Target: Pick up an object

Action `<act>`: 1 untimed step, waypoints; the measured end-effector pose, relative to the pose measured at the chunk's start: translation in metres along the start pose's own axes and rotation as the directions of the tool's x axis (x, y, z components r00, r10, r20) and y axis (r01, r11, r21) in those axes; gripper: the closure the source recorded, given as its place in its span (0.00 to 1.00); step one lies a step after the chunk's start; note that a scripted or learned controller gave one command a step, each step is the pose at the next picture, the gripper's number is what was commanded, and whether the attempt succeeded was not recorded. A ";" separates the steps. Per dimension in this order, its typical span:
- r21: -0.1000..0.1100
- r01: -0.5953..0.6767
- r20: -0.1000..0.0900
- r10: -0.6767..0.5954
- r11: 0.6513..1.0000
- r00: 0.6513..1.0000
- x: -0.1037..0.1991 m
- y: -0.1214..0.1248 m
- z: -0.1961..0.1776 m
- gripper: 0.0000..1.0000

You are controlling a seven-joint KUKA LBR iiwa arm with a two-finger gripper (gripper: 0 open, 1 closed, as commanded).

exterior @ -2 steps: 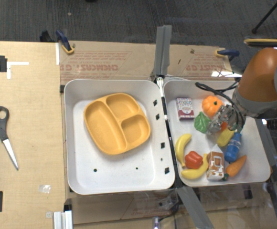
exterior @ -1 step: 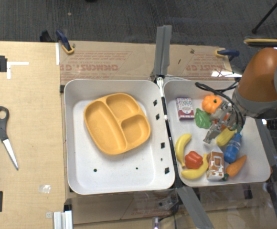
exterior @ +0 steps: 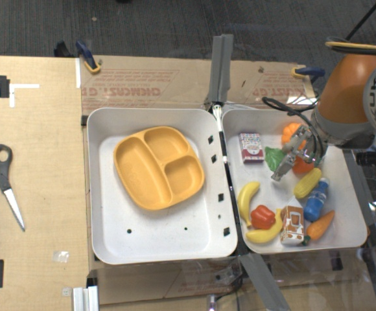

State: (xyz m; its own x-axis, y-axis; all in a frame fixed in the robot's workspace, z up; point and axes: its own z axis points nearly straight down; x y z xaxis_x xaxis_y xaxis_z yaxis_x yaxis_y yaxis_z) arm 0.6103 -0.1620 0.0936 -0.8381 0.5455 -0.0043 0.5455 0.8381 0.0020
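Since the toys in the right bin (exterior: 350, 238) look like light, hard, smooth plastic, the green one (exterior: 273, 155), just right of the carton (exterior: 251, 146), seems best pinched across its middle (it may slip). Over it hangs the hand (exterior: 284, 166), touching it perhaps; whether spread or closed I cannot tell.

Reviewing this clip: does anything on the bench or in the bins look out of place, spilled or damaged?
Nothing looks spilled or broken. The toy food is heaped loosely in the right bin, and the yellow divided plate lies skewed in the left bin. A pair of scissors sits loose on the bench.
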 end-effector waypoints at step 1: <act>0.001 -0.119 0.000 0.119 0.993 0.993 0.010 0.067 0.001 0.00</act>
State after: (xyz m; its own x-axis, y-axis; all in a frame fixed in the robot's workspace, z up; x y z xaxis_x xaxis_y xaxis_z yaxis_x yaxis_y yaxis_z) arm 0.6384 -0.1001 0.0927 -0.7672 0.6414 -0.0039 0.6414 0.7672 0.0016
